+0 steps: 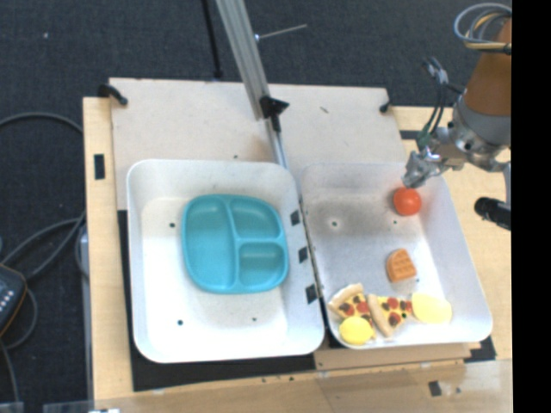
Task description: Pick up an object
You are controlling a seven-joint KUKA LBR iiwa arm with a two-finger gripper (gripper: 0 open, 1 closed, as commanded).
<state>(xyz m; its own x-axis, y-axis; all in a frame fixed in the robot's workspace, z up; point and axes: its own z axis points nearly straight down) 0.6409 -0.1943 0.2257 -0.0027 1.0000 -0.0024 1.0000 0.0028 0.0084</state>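
Nearest me, along the front edge of the right bin (465, 256), I see a cluster of toy food: a yellow lemon-like piece (355, 330), two pizza slices (379, 310) and a pale yellow round piece (430, 309). Just behind them lies a small orange waffle-like block (400, 266), on its own. Across in the left bin (146, 231) sits a turquoise divided plate (234, 243), well apart from any of the food.

Farther back in the right bin is a red-orange ball (407, 201), probably a toy tomato, and I take it as the thing to pick. My gripper (417, 173) hangs just beside and above it, at the ball's far side; from this angle I cannot tell how the end effector is set. Nothing is held that I can see.

I judge this as the approach step. Next I need to centre over the ball, descend around it, and close; being round, it may roll away.
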